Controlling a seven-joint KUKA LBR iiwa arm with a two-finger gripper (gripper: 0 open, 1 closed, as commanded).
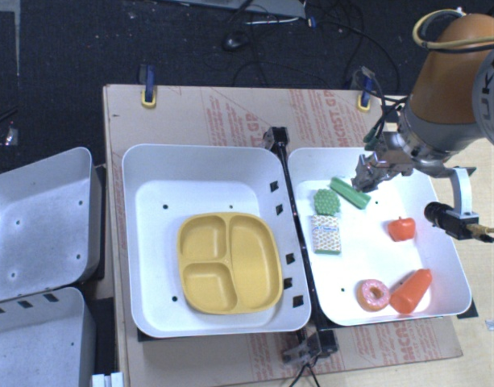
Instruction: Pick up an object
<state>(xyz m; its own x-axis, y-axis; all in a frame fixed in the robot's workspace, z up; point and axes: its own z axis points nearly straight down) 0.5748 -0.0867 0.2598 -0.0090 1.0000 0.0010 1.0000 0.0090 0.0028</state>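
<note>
The flat green rectangular block (349,193) lies tilted in the upper part of the right shallow white plastic bin (452,252), and it looks like the piece chosen for the pick, because the tool (367,176) hangs right at its upper right end. From the camera view I cannot tell how the tool stands or whether it touches the block.

The grey arm with its orange band (452,71) leans in from the right, low over the bin. Loose pieces sit well apart, which leaves room for a reach: a green bumpy round piece (327,201), just beside the block; a pale patterned sponge-like pad (326,235) below it; a small red piece (401,229); a pink ring doughnut toy (373,294); and an orange carrot-shaped toy (412,290) near the front wall.

The left white bin (150,168) holds a yellow three-section plastic plate (229,262) lying flat in its middle. Both bins rest on the brown board surface (198,111).
</note>
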